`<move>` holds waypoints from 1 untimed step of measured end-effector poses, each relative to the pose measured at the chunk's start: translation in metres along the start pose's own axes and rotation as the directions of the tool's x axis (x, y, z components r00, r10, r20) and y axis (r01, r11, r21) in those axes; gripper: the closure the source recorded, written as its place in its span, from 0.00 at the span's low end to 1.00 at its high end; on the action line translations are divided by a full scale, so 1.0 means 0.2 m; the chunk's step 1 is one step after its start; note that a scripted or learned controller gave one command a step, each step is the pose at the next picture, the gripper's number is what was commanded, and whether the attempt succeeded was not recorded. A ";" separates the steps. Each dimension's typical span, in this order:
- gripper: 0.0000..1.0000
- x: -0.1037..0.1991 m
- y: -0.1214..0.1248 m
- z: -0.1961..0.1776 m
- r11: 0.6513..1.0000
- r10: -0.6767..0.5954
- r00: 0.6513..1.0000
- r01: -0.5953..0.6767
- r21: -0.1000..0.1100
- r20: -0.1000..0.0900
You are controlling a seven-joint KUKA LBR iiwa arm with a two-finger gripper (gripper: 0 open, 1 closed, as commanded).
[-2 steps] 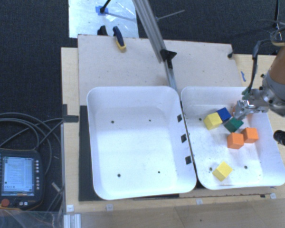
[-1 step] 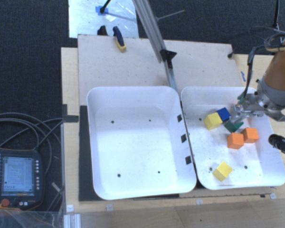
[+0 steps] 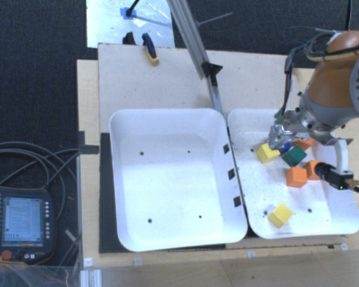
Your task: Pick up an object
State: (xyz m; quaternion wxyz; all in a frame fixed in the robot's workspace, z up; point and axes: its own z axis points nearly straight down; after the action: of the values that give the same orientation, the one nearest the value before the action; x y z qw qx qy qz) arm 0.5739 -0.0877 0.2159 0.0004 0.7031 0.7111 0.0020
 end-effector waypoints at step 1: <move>1.00 0.27 0.06 0.01 1.000 0.000 1.000 0.000 0.001 0.000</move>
State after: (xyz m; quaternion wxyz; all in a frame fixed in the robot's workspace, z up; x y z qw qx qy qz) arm 0.5847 -0.0333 0.2150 0.0001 0.7031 0.7111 0.0019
